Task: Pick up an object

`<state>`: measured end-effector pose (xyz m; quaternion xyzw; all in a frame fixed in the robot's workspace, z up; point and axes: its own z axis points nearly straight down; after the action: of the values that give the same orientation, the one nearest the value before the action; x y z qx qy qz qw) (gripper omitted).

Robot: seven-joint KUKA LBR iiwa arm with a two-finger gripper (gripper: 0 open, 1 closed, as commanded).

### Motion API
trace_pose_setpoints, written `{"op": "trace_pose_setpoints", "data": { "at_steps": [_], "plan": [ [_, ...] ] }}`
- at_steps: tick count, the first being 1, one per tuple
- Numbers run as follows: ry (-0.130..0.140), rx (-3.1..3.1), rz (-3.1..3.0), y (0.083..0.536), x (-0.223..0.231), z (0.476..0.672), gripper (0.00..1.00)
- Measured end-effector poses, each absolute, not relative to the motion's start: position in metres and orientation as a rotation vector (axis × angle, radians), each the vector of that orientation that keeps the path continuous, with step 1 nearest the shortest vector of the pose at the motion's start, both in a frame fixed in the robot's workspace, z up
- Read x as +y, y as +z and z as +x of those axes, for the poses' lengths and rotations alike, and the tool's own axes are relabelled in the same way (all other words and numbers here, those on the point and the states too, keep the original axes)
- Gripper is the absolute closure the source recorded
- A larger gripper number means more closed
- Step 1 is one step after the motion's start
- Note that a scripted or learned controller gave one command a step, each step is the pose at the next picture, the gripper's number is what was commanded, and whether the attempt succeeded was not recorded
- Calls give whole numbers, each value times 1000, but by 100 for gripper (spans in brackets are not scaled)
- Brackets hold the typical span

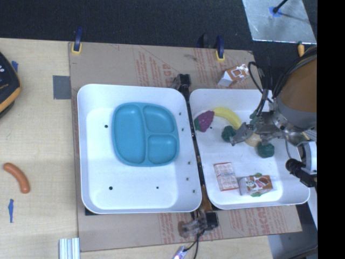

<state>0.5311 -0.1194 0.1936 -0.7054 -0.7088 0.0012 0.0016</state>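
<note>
Arm enters from the right edge, body cut off by the frame; gripper (243, 134) sits low in the right bin (215, 198), fingers too dark and small to read, can't tell whether they're apart or together. A pale object under the gripper is mostly hidden. Right bin contents: purple piece (204, 121) and yellow banana (228, 115) upper left, green lumps (228, 133) beside the gripper, teal lump (265, 150) right, two small packets (225, 176) at bottom. Left bin (97, 193) holds a blue divided plate (145, 133). Sausage (18, 177) lies on the bench (38, 128), far left.
</note>
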Motion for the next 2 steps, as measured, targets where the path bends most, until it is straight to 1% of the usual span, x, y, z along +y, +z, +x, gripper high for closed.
{"op": "trace_pose_setpoints", "data": {
  "at_steps": [1,2],
  "plan": [
    [6,-2225,-2214,91,-147,583,0],
    [8,-2229,-2212,102,-148,583,100]
  ]
}}
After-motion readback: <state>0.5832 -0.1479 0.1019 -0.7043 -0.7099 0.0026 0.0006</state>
